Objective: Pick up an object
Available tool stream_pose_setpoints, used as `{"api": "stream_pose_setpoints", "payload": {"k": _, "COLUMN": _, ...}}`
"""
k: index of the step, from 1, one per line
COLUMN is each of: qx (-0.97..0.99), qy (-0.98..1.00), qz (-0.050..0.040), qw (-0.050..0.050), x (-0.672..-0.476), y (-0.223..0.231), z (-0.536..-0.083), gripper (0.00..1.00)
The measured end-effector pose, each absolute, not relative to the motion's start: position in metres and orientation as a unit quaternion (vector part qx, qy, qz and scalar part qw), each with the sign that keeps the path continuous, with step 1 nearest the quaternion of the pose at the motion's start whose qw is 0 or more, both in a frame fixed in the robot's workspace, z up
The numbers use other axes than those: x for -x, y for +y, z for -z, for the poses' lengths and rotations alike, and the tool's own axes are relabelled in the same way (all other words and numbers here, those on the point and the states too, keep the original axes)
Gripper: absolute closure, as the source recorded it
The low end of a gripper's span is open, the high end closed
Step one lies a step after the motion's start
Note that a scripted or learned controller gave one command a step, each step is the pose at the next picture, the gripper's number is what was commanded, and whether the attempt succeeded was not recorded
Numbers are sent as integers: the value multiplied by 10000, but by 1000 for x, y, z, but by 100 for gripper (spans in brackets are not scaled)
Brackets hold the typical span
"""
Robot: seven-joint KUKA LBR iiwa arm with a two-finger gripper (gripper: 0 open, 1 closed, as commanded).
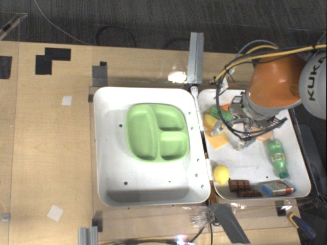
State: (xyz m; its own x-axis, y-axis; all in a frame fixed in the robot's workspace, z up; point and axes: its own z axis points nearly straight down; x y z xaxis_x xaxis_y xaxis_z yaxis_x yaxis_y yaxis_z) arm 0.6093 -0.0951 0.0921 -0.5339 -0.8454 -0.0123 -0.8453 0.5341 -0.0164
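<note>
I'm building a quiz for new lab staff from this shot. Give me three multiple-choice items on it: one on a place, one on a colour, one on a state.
1. Where is the green divided plastic tray?
A. in the left white bin
B. in the right white bin
C. on the wooden bench

2. What colour is the small round fruit-like ball near the right bin's lower left corner?
A. red
B. yellow
C. blue

3. How is the green plastic bottle positioned?
A. standing upright
B. lying on its side
C. between the fingers of the gripper

Key: 1 A, the tray sits in the middle of the left bin. 2 B, the ball is plainly yellow. 3 B, the bottle lies flat on the bin floor, apart from the arm.
</note>
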Motion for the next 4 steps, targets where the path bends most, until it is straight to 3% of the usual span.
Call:
{"api": "stream_pose_setpoints", "payload": {"k": 1, "qx": 4677, "qy": 8838, "qz": 46, "qw": 93, "x": -586, "y": -111, "z": -93, "gripper": 0}}
{"api": "stream_pose_setpoints", "payload": {"k": 2, "qx": 4181, "qy": 9084, "qz": 42, "qw": 88, "x": -546, "y": -134, "z": -91, "gripper": 0}}
{"api": "stream_pose_setpoints", "payload": {"k": 3, "qx": 7166, "qy": 6975, "qz": 27, "qw": 32, "x": -547, "y": -168, "z": -91, "gripper": 0}}
{"api": "stream_pose_setpoints", "payload": {"k": 4, "qx": 6906, "qy": 7231, "qz": 78, "qw": 57, "x": -535, "y": -129, "z": -92, "gripper": 0}}
